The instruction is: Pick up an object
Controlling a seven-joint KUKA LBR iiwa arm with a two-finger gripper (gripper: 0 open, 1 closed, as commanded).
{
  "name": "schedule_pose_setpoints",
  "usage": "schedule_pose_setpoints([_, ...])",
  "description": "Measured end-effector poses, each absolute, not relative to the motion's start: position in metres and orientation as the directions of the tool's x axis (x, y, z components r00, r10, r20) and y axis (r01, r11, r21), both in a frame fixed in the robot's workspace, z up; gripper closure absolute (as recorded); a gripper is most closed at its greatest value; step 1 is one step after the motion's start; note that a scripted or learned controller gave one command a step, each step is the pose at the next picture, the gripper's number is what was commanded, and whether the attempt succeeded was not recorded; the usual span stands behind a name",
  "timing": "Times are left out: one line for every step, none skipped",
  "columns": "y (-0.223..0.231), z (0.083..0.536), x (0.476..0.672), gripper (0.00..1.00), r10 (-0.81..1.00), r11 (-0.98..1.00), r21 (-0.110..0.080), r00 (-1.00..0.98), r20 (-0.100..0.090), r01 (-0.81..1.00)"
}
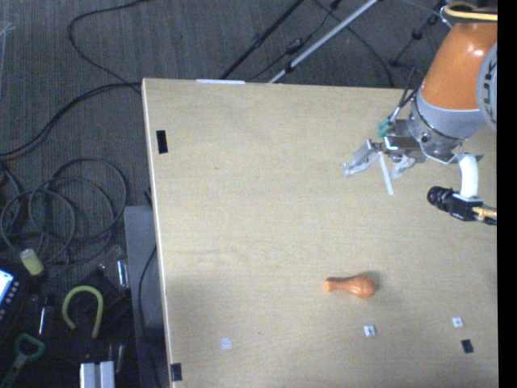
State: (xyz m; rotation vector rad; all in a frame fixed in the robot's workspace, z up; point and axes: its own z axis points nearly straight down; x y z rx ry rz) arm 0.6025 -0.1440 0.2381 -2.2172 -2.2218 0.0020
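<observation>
A small orange gourd-shaped object lies on its side on the beige bench top, toward the lower right, with its narrow end pointing left. My gripper hangs in the upper right, well behind the orange object and apart from it. Its two pale fingers are spread open with nothing between them. The grey wrist and orange band rise behind it at the right edge.
Small black and white markers dot the bench top. The bench's left edge drops to a carpeted floor with coiled cables and tools. Tripod legs cross the floor behind the bench.
</observation>
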Motion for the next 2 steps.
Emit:
schedule_pose_setpoints([-0.184, 0.176, 0.668, 0.0, 0.986, 0.167, -0.002, -0.167, -0.004, 0.986])
schedule_pose_setpoints([-0.208, 0.159, 0.668, 0.0, 0.978, 0.208, -0.001, -0.208, -0.003, 0.978])
